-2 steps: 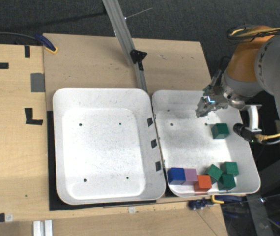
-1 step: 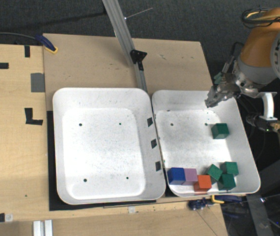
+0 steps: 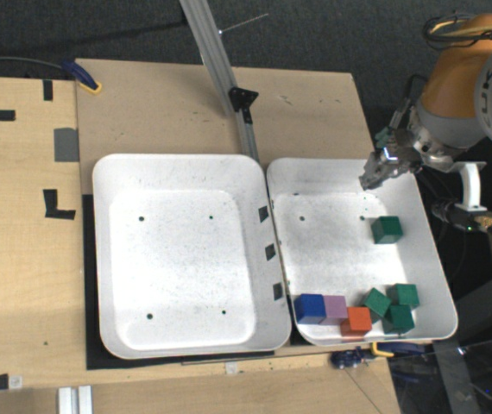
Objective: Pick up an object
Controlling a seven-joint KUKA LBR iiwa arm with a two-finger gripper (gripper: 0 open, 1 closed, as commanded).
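My gripper (image 3: 374, 178) hangs over the far right part of the right bin (image 3: 332, 188), with nothing visible between its fingers. A lone green block (image 3: 387, 228) lies in that bin, a little below and to the right of the gripper. Along the bin's near edge lie a blue block (image 3: 310, 307), a lilac block (image 3: 335, 307), an orange block (image 3: 358, 319) and three green blocks (image 3: 393, 304) packed together in the near right corner.
The left bin (image 3: 177, 253) stands beside the right one, with black clips along the shared rim. A slanted metal pole (image 3: 220, 67) rises behind the bins. The wooden bench extends to the left with black tape marks.
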